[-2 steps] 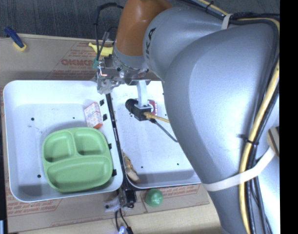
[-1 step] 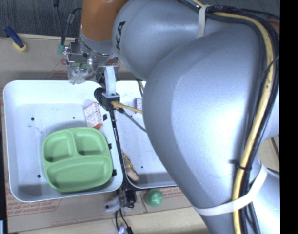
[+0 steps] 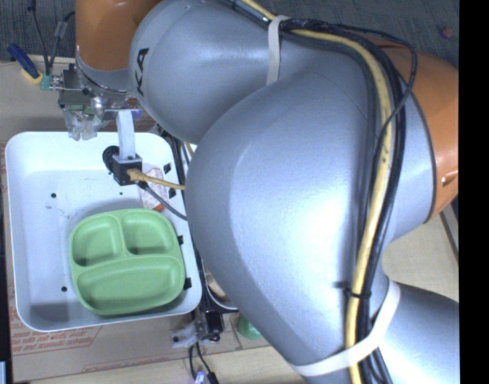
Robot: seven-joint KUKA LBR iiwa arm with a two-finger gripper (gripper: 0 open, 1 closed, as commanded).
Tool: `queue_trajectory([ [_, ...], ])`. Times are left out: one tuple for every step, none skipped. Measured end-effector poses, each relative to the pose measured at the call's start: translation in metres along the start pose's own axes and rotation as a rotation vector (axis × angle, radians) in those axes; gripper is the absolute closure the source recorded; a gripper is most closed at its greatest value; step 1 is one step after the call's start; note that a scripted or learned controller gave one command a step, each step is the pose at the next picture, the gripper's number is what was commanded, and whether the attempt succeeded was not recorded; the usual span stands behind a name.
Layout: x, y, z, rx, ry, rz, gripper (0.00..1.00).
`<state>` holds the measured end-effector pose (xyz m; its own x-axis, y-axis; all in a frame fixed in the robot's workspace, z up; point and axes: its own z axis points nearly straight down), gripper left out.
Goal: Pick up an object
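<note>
A light green divided plate lies flat in the near half of the left white bin. My gripper hangs over the bin's far rim at the upper left, well above and behind the plate, and I see nothing held in it. A small white and red packet peeks out at the bin's far right, partly hidden by the arm.
The grey arm with its orange band covers the right bin and most of the view. A small green object shows under the arm near the front. Brown cardboard lines the bench's front edge.
</note>
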<state>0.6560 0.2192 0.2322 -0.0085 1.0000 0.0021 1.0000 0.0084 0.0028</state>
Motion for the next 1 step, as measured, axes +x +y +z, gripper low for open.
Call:
queue_trajectory([
  [-0.0010, -0.0817, 0.0129, 0.007, -0.004, 0.002, 1.00],
])
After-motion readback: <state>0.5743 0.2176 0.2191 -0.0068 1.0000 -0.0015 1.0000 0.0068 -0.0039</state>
